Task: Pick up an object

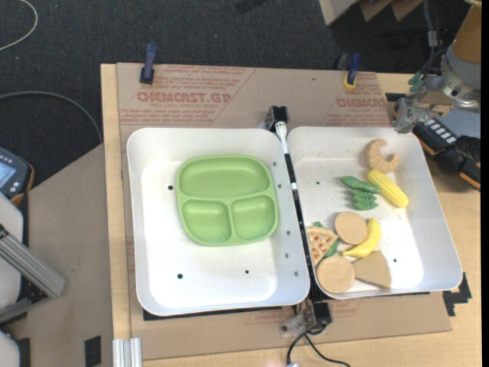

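Observation:
The right bin [435,228] holds several toy foods. A tan curled pastry [380,155] lies at its back, with a yellow corn cob [388,188] and a green pea pod [359,192] just in front of it. Nearer the front are a tan round [351,227], a banana [369,240], a waffle wedge [321,243], a second tan round [335,275] and a tan bread slice [374,270]. My gripper [403,117] hangs at the bin's back right corner, outside the rim, away from all the food and carrying nothing that I can see.
The left bin [153,228] carries a green divided plate [227,199]. A black bar [286,167] runs between the two bins. Blue and yellow clamps [147,63] grip the board's far edge. Dark gear [451,147] sits right of the right bin.

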Motion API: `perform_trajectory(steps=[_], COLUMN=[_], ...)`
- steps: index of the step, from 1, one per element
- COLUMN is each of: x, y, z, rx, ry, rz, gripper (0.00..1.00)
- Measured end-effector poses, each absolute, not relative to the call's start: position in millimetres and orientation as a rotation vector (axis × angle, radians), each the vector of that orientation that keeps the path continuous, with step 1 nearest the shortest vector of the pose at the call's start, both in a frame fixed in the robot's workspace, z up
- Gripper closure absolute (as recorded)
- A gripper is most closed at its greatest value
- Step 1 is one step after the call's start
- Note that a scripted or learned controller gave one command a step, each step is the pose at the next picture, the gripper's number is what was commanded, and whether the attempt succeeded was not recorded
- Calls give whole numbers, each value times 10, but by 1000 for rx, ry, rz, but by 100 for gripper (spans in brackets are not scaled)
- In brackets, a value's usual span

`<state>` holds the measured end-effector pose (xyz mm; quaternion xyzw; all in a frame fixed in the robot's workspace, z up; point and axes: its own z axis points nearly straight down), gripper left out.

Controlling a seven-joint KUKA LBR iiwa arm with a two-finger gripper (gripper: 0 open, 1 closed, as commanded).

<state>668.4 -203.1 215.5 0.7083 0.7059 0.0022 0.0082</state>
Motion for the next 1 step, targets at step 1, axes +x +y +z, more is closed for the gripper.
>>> perform_trajectory(steps=[1], x=[6560], y=[-917], z=[1591], rx=[2217], ry=[2238], rz=[1], gripper=[100])
